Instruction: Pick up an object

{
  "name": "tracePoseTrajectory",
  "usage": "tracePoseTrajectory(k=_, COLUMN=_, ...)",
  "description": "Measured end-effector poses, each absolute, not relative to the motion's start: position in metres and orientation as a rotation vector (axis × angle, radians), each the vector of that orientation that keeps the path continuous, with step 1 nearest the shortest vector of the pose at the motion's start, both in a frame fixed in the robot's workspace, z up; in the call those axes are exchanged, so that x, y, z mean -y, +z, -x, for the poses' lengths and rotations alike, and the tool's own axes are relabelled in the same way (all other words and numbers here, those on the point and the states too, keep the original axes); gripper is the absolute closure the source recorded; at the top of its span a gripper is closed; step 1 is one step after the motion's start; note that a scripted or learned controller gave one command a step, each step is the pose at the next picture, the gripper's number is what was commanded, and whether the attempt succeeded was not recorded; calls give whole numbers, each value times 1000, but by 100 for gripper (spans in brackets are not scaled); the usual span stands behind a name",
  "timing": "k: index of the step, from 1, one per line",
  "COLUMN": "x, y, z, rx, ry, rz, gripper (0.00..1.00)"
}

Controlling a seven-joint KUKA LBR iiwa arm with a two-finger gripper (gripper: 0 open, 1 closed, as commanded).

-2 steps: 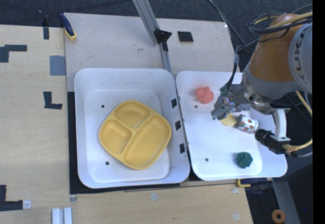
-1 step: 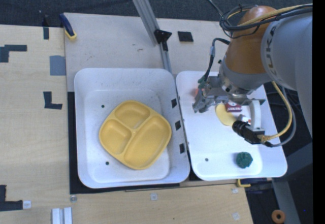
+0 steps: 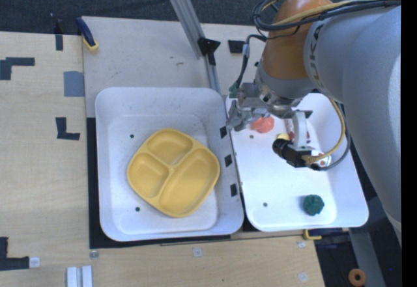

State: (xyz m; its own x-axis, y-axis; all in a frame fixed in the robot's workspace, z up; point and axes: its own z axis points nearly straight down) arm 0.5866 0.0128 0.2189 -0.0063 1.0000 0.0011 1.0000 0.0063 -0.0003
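The hand (image 3: 251, 113) hangs low over the right bin (image 3: 280, 204); whether it grips anything cannot be told. A small pink-orange object (image 3: 264, 125) lies just beside it in that bin.

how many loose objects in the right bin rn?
2 visible: a small orange-red object at the bin's far end, right by the gripper, and a dark green object near the front right corner. The arm may hide more.
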Motion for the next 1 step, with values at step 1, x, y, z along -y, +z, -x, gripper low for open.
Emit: tracePoseTrajectory(k=1, x=-64, y=212, z=-606, rx=2228, ry=0, rz=2213, gripper=100)
